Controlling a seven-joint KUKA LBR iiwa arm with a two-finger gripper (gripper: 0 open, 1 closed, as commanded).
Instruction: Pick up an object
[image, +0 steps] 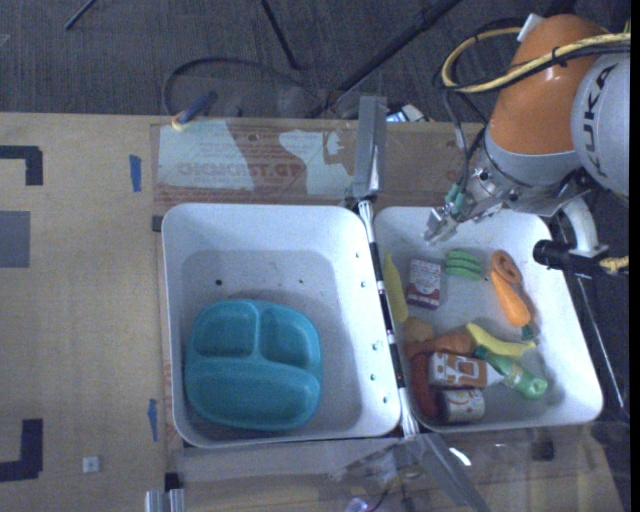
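The task is at the approach step: nothing is lifted yet, and every candidate object lies in the right bin. The gripper hangs over the far left part of that bin, above the bare floor, with nothing between its fingers; whether they are spread or closed cannot be told from this view. The nearest candidates are the small red and white carton, just nearer the camera than the gripper, and the green ridged toy to its right. The orange carrot lies further right, and a banana, two cans and a green bottle crowd the near end, touching one another. The next move probably calls for a short shift toward the carton or the green toy, then a straight descent. Both stand apart from their neighbours, with open floor around them. The yellow strip lies against the wall dividing the bins, leaving little finger room there. The left bin holds a teal divided plate.
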